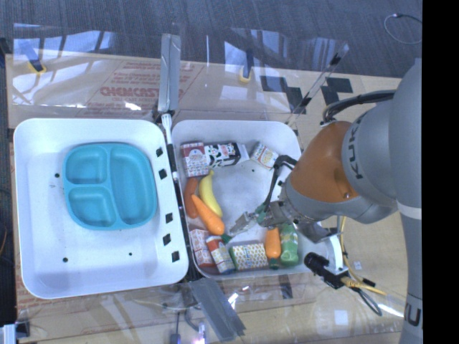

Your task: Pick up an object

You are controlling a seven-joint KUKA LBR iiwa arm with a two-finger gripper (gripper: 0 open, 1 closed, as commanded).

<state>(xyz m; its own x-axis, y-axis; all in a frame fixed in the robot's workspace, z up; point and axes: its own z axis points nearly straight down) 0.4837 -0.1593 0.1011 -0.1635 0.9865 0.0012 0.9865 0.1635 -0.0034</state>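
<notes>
The right bin (237,129) holds several small grocery items. A yellow banana (208,192) lies beside an orange carrot (206,216) near the bin's left wall. A cow-patterned carton (221,153) and a red box (192,160) lie at the back. Along the front are a can (219,254), a patterned box (249,255), a small orange piece (272,244) and a green bottle (289,245). My gripper (244,223) hangs low over the bin's middle, just right of the carrot and above the front row. I see nothing held in it.
The left bin (29,213) carries a blue divided plate (110,185). A small pale packet (264,156) sits at the right bin's back right. The arm's grey and orange body (326,174) covers the right bin's right side. Clear plastic panels stand behind both bins.
</notes>
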